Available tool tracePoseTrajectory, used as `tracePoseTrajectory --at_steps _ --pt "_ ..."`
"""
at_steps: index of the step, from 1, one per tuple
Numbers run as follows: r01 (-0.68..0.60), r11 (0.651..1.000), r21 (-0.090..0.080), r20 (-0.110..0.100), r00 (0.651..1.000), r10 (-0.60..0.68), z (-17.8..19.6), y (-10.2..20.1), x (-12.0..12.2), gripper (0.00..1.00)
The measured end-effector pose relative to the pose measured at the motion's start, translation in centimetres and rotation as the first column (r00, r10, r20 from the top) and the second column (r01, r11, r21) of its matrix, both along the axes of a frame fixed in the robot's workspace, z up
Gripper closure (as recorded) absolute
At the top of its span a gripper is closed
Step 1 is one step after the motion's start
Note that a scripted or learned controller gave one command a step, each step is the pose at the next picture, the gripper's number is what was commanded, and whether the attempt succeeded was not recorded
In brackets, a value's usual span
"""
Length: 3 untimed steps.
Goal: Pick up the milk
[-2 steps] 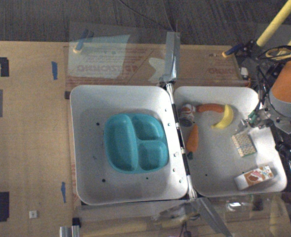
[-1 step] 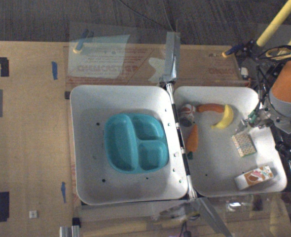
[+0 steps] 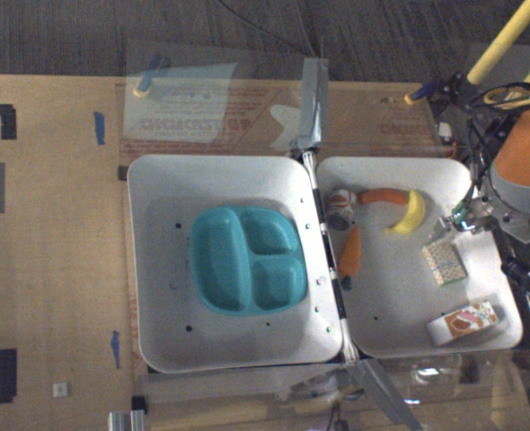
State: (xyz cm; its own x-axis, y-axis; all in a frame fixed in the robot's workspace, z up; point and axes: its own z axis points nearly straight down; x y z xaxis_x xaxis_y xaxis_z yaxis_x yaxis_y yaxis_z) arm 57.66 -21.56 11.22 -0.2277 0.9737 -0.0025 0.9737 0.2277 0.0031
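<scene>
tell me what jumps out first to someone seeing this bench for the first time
The teal divided tray stands out most, sitting alone in the left bin. The right bin holds a scatter of small things: a yellow banana and an orange carrot toward the back, and the milk carton lying at its near right corner. The arm's orange band shows at the right edge.

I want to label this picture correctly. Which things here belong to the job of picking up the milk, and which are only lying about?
Belong to the job:
- milk carton, lying on its side in the right bin
- tool

Only lying about:
- banana
- sausage
- carrot
- small can
- patterned packet
- teal divided plate in the left bin
</scene>
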Motion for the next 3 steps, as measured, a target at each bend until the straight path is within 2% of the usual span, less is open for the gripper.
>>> tracePoseTrajectory --at_steps 3 --pt "0.0 1.0 0.0 0.0 1.0 0.0 0.0 0.0 0.0 0.0"
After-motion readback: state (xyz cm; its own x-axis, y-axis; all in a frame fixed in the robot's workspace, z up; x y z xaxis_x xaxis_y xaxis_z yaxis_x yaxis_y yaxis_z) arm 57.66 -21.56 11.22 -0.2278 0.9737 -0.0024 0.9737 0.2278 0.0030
